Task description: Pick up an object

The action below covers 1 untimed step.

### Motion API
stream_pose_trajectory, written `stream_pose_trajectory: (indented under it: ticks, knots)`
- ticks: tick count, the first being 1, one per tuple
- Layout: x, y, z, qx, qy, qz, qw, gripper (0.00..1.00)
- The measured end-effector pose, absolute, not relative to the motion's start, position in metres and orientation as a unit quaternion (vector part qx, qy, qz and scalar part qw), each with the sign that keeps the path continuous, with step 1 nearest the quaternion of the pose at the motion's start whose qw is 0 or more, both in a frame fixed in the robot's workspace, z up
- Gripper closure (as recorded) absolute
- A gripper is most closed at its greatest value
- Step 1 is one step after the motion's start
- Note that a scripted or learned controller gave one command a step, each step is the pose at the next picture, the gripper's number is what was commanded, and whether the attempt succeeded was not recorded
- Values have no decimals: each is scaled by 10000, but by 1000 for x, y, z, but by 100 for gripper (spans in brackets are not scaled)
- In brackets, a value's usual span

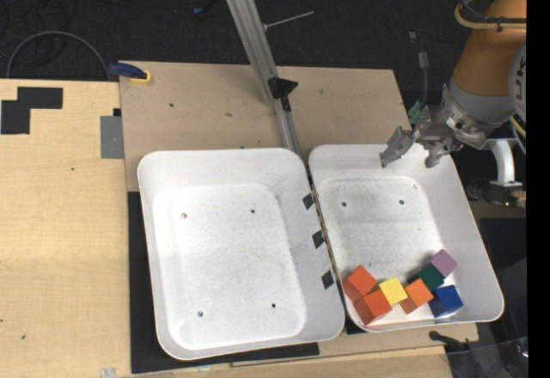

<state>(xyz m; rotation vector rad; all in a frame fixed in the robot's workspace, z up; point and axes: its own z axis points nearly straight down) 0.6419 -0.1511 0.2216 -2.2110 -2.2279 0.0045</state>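
Note:
Several small coloured blocks lie clustered in the near right corner of the right bin point(447, 196): an orange-red block point(362, 279), another red one point(374, 306), a yellow block point(393, 291), an orange block point(418, 291), a green block point(431, 275), a purple block point(443, 263) and a blue block point(446, 300). My gripper point(416, 150) hangs over the bin's far right rim, well away from the blocks. Its two fingers stand apart and open, with nothing between them.
The left bin point(172, 187) lies beside the right one, joined by black clips point(317, 238). A slanted aluminium rail point(258, 50) runs down from the back to the gap between the bins. A wooden bench top point(51, 222) spreads to the left.

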Motion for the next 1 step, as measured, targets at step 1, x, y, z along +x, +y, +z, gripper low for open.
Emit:
stream_pose_trajectory:
  ticks: [1]
  knots:
    - [642, -150, 231, -7025, -7116, 17, 16, 100]
